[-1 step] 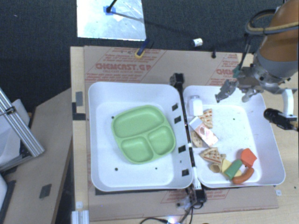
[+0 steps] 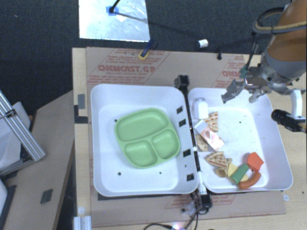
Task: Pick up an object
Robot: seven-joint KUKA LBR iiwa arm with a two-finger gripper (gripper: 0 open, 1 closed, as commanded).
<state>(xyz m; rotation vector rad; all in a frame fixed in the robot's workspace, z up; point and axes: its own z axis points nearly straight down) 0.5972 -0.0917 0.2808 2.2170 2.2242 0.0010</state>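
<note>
arm (image 2: 288, 28) cut off at right edge, gripper (image 2: 243, 91) perhaps blurred

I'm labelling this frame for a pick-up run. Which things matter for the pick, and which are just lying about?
Job: gripper; right bin with its waffle pieces, orange block, sausage, green block.
Lying about: green divided plate in the left bin; foil sheet.

The right bin (image 2: 268, 143) holds scattered toy food: a white cylinder (image 2: 200, 109) at its upper left, waffle-like wedges (image 2: 212, 121) and a pink packet (image 2: 211, 139) along the left wall, and orange, yellow and green pieces (image 2: 247, 169) at the lower right.
</note>
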